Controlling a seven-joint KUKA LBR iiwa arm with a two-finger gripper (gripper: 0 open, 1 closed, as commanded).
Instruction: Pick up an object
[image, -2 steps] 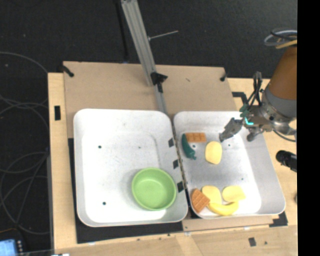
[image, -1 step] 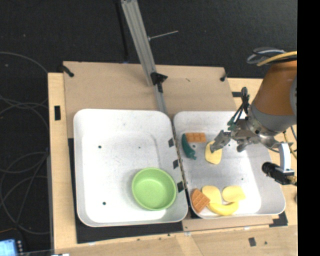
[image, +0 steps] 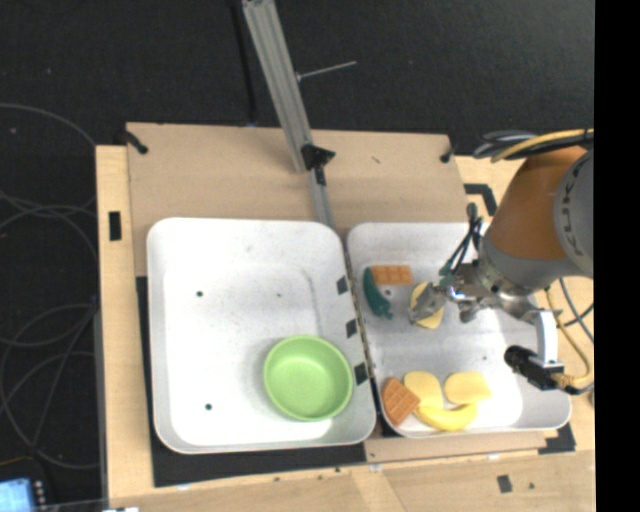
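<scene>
Fingers (image: 432, 303): seen low in the right bin (image: 500, 250), their spread cannot be told | yellow piece (image: 431, 318): lies right at the fingertips, contact unclear, long axis too small to judge | nearby: orange block (image: 390, 275) and green object (image: 377, 296) lie to the left of it.

Robotics lab: plywood bench (image: 230, 170), paired white bins (image: 200, 260), loose cables (image: 40, 300), black floor.
</scene>
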